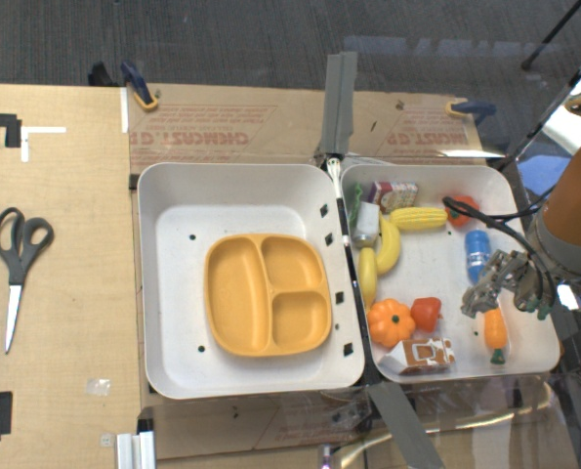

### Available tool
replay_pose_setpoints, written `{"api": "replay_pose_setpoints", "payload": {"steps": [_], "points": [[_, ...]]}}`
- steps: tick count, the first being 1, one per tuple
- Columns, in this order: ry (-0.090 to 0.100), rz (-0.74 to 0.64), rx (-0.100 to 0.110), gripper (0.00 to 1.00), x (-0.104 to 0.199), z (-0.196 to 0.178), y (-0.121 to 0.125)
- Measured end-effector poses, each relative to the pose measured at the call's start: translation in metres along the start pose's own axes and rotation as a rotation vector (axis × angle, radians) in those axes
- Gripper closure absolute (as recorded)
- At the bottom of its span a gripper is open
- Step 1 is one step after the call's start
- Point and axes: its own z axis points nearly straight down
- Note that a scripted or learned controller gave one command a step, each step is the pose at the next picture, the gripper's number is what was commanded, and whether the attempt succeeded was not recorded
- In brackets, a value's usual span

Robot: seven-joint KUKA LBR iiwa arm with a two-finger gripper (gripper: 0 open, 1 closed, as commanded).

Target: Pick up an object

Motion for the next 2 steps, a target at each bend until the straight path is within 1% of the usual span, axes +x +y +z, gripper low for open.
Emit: {"api": "replay_pose_setpoints", "payload": {"steps": [1, 2], "points": [[0.0, 0.074, 0.0, 1.0, -0.005, -0.057, 0.046], [0.0, 0.099, 0.0, 1.0, -0.017, -0.09, 0.133]]}}
